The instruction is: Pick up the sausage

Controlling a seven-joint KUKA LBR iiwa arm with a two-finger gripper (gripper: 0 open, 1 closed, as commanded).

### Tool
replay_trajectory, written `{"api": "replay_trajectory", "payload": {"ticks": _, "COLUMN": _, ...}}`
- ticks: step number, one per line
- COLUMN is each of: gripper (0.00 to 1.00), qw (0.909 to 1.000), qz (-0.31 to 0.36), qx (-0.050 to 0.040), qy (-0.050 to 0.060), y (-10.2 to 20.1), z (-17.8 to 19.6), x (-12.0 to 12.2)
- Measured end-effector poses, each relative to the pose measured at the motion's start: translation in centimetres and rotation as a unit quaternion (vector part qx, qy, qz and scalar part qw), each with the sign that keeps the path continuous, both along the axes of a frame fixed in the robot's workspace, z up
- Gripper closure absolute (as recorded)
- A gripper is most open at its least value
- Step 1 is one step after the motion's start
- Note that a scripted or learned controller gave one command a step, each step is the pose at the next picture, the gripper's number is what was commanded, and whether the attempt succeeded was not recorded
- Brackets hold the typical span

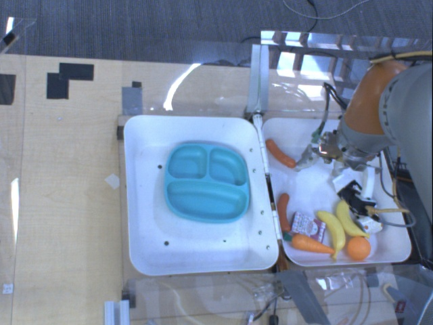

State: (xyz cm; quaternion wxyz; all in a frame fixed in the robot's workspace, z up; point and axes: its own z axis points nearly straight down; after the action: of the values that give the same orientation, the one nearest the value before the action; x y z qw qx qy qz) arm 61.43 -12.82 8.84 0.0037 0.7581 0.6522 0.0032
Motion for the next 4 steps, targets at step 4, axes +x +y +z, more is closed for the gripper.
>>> {"api": "replay_trajectory", "payload": {"ticks": 4, "gripper": 0.00, "qw": 0.9919, "qz": 0.127, "qx": -0.0007, "qy": 0.001, "y": 4.1, "z": -0.1, "x": 5.6}}
